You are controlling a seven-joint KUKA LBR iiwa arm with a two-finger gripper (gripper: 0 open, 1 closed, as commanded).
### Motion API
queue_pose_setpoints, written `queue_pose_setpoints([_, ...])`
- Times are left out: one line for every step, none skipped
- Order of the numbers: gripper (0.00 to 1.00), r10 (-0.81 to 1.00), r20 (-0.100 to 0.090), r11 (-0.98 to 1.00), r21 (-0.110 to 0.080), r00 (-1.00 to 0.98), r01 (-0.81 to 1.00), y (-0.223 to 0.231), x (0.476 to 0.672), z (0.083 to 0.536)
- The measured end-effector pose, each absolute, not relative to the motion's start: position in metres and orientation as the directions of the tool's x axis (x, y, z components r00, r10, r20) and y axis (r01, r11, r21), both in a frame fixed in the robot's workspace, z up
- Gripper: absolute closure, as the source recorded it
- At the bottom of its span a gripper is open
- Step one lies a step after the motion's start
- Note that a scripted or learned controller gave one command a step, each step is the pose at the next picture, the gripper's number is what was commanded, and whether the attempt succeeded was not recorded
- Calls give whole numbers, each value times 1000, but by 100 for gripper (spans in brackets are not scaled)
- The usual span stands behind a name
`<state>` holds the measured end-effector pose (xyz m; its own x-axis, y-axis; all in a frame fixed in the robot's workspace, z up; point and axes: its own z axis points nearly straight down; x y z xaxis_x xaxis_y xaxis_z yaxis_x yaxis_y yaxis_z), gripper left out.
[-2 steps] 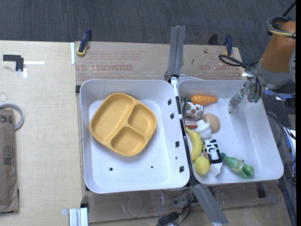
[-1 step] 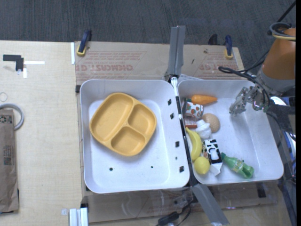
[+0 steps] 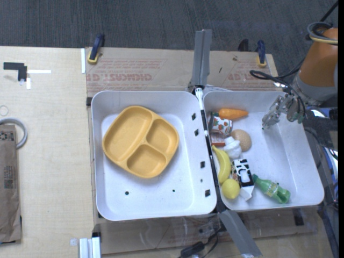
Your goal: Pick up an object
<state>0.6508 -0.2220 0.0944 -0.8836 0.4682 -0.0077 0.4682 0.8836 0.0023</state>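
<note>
Right bin: a cluster of small objects along its left wall. Contents, top to bottom: orange carrot; small printed cup; tan egg-shaped ball; white crumpled piece; yellow banana; black-and-white package; yellow lemon; green bottle lying on its side near the front wall. Left bin: one yellow three-compartment plate. The gripper hangs over the right bin's upper right area, apart from the cluster, holding nothing; jaw state cannot be told.
</note>
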Motion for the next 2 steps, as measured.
queue_pose_setpoints([100, 76, -6, 997, 0, -997, 76, -222, 638, 94])
queue_pose_setpoints([100, -165, -9, 986, -2, -986, -165, -221, 653, 94])
